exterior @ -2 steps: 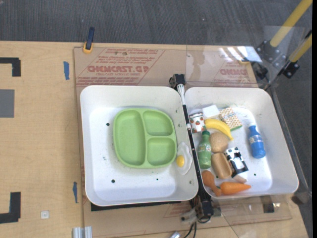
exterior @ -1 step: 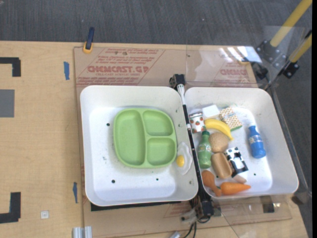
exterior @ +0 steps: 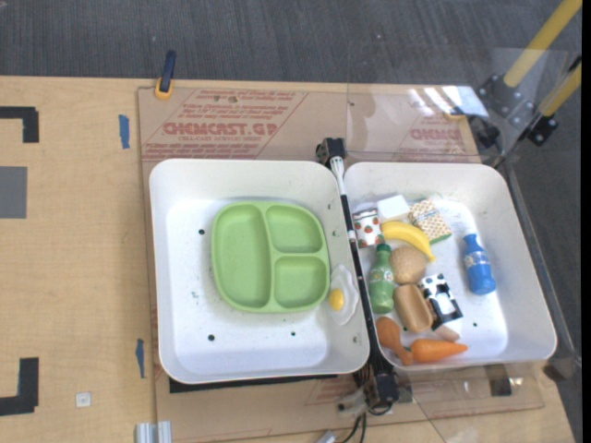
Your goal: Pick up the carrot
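The carrot (exterior: 436, 349) is orange and lies on its side near the front edge of the right bin (exterior: 522, 275), its thin tip pointing right. A reddish-orange sausage-like piece (exterior: 390, 334) lies just left of it, touching or nearly touching its thick end. A brown bun (exterior: 413, 306) sits right behind the carrot.
The right bin also holds a banana (exterior: 409, 236), green bottle (exterior: 380, 280), blue bottle (exterior: 477, 264), a black-and-white toy (exterior: 442, 300), a small can (exterior: 367, 226) and several other items. The left bin (exterior: 175, 275) holds a green divided plate (exterior: 272, 257) and a fried egg (exterior: 340, 298).
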`<state>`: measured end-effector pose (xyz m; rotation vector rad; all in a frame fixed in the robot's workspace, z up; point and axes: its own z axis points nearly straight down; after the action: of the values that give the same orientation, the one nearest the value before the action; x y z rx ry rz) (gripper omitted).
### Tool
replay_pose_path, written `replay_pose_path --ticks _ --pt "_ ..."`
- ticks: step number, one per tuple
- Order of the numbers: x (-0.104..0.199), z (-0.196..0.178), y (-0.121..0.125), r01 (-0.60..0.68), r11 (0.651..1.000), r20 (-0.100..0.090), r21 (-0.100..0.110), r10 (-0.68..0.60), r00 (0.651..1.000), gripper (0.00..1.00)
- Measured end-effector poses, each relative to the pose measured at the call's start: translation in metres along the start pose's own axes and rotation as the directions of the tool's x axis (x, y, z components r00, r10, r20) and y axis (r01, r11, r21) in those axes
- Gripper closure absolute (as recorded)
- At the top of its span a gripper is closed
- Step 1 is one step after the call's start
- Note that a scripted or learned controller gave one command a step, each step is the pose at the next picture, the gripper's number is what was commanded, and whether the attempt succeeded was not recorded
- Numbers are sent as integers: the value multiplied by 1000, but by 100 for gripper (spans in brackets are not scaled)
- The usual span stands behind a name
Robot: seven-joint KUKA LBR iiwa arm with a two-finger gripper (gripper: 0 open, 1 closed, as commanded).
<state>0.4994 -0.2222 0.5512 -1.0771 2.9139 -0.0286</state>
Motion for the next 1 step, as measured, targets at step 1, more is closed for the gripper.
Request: replay_pose_path --ticks 1 --pt "0 1 0 -1 1000 -1 -1 1 1000 0"
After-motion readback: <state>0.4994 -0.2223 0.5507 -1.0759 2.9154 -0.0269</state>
